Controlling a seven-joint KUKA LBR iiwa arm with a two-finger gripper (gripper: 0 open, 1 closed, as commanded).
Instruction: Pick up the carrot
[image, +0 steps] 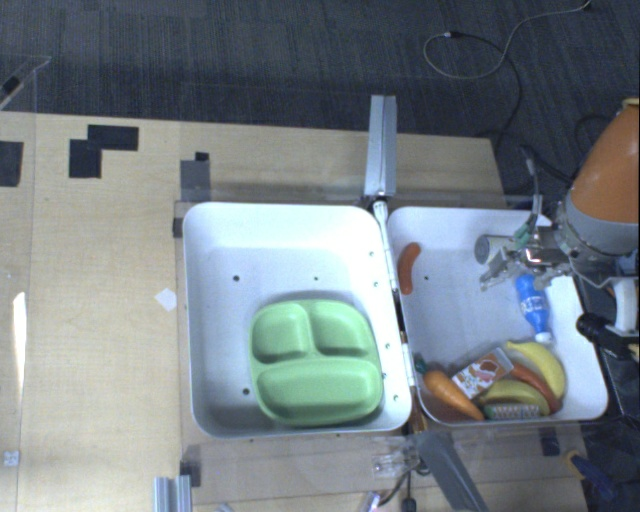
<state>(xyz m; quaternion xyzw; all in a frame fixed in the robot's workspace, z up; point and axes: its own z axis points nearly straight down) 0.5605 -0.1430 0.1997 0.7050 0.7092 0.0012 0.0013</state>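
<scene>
2 white bins (215, 300) on the bench. 1 green tray (315, 362) in the left one. In the right: 1 carrot (450, 394), 1 sausage (408, 267), 1 blue bottle (533, 307), 2 bananas (540, 362), 1 small carton (476, 378).

Smooth, faintly glossy white plastic on both bins, the left bin (215, 300) holding a matt green plastic tray (315, 362), all on a bench (90, 300) of pale matt wood grain. In the right bin (450, 300), the carrot (450, 393) looks like smooth orange plastic with a soft sheen, the bananas (538, 362) glossy yellow, the bottle (533, 305) shiny blue. The gripper (497, 262) gleams as bare metal, and a dull grey metal rail (381, 145) stands at the far side
</scene>
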